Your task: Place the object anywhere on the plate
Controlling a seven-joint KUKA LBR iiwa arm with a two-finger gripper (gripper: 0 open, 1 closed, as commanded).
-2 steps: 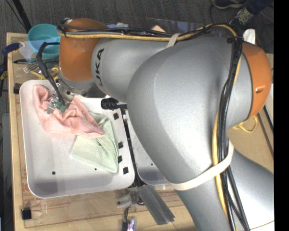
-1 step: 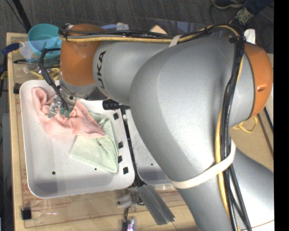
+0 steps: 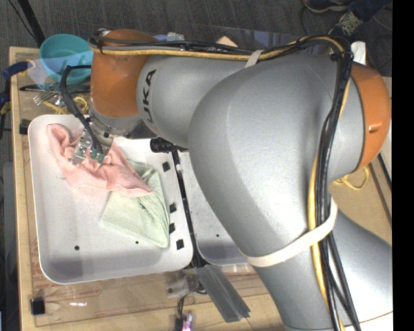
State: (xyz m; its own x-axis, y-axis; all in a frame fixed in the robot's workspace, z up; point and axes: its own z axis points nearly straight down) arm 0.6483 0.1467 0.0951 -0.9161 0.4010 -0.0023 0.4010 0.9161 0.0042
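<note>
The jaws sit low over the far left part of the left bin, their tips down among the folds of a pink cloth. Whether the tips are spread or closed, and whether any cloth is caught between them, cannot be told; the metal ends are small and merge with the fabric. The pink cloth lies crumpled across the upper half of that bin, one end bunched near the far left corner, the rest trailing toward the middle. Touching its near edge, and partly tucked under it, is a pale green cloth, lying flatter and reaching toward the bin's right wall.

Above the jaws rises the orange band of the wrist, then the grey arm, which covers most of the right bin. Black letters on the grey casing beside the band read "UKA", the start of the word hidden by the curve. Black and yellow cables run along the arm's top.

On the desk beyond the left bin stands a teal bowl, with some metal cutlery just beside it.
</note>
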